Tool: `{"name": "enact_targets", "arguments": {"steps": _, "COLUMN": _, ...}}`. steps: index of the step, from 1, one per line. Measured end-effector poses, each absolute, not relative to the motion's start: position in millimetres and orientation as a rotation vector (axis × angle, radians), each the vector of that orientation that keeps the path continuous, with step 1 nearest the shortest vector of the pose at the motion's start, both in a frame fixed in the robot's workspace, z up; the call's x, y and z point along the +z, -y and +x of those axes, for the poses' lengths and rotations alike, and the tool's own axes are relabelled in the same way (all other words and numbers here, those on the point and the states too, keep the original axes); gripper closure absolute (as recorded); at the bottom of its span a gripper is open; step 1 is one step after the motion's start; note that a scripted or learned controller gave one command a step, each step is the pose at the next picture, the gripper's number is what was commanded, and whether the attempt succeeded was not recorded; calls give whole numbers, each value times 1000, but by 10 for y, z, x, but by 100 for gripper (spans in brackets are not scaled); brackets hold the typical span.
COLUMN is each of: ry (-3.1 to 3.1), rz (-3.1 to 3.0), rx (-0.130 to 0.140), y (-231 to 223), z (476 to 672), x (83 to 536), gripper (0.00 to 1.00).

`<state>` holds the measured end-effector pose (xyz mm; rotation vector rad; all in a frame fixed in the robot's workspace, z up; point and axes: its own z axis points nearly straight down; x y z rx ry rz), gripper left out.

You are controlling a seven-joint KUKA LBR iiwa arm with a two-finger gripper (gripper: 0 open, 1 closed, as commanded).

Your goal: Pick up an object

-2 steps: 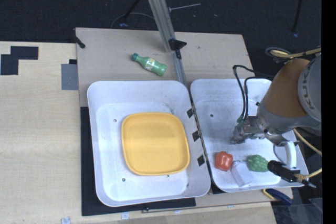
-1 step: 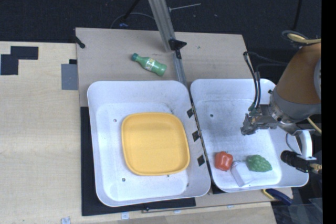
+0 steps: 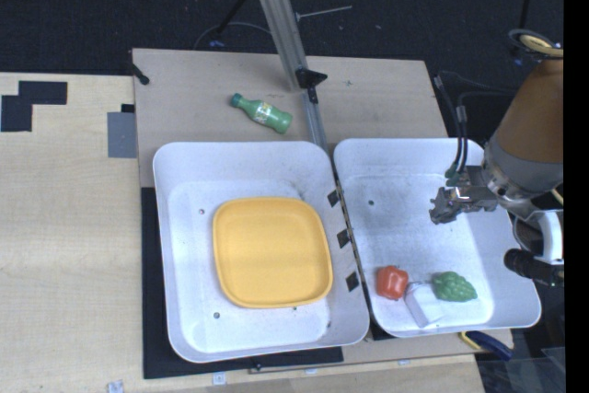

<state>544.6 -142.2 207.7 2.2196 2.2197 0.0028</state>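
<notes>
Two white bins (image 3: 175, 198) side by side, yellow plate (image 3: 272, 251) left, red pepper (image 3: 392, 282) and green toy (image 3: 454, 287) at five o'clock, gripper (image 3: 444, 209) above, finger state impossible to tell.

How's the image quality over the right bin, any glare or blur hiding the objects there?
Camera view: lighting is even, with no strong glare on the right bin; the red pepper, green object and white block read clearly, with soft shadows. The gripper is dark and slightly soft, so its fine detail is hard to read. The floor beyond the bench is very dark.
</notes>
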Motion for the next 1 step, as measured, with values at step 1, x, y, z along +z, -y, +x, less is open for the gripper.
{"name": "enact_targets", "arguments": {"steps": 1, "ry": -2219, "rz": 2220, "rx": 3, "y": 1447, "z": 5549, "x": 2577, "gripper": 100}}
